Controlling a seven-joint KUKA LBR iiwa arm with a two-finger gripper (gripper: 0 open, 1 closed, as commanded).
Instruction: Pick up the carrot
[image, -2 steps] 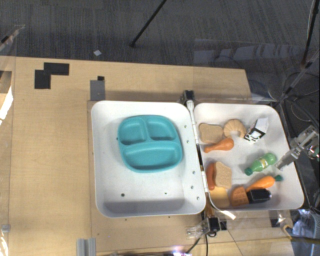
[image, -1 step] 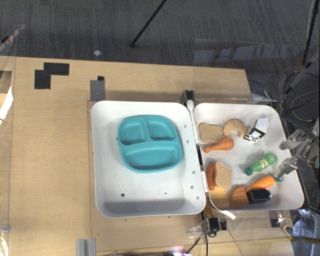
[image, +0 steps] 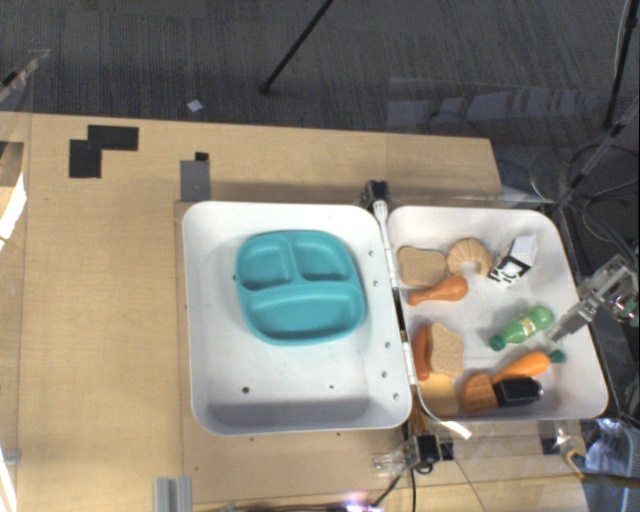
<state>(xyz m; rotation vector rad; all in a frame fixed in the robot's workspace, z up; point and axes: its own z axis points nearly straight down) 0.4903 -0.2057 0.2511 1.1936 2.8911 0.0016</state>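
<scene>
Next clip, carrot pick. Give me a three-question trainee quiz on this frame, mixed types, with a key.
1. True or false: the carrot lies in the same bin as the teal divided plate.
2. Multiple choice: what lies just above the carrot in the camera view? A) green bottle B) a banana C) a blue cup
3. Fill in: the gripper is at the ____ edge of the right bin, near the carrot's leafy end.

Key: 1 false, the carrot is in the right bin and the plate in the left bin. 2 A. 3 right.
</scene>
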